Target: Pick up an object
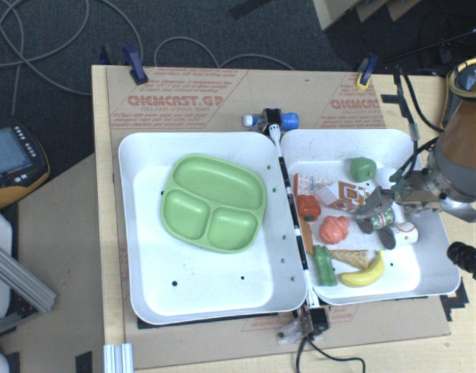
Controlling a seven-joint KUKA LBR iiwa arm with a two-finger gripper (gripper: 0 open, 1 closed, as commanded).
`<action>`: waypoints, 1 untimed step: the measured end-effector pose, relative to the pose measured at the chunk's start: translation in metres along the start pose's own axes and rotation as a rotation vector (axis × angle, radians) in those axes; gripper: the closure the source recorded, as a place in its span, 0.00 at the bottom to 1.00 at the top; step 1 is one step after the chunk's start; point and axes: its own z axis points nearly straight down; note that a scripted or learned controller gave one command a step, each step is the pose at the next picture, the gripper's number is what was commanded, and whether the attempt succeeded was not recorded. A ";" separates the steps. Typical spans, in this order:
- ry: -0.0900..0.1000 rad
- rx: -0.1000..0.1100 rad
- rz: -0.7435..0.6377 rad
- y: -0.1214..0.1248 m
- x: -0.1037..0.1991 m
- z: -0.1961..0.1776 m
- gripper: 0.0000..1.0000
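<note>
My gripper (377,217) hangs low over the right part of the right bin (432,274), reaching in from the right. Under it lies a small green and white thing (386,221) that I cannot make out clearly. Around it lie a green pepper (362,168), a printed carton (336,193), a red tomato-like piece (308,206), a pink-red strawberry (335,228), a yellow banana (363,275), a tan wafer (349,256) and a green stick (323,265).
The left bin (144,270) holds a green divided plate (213,202). An orange stick (306,239) lies along the wall between the bins. Clamps sit at the board's far edge, and cables run over the floor at the back left.
</note>
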 end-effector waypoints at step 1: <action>0.000 0.002 0.001 0.033 -0.048 0.085 0.00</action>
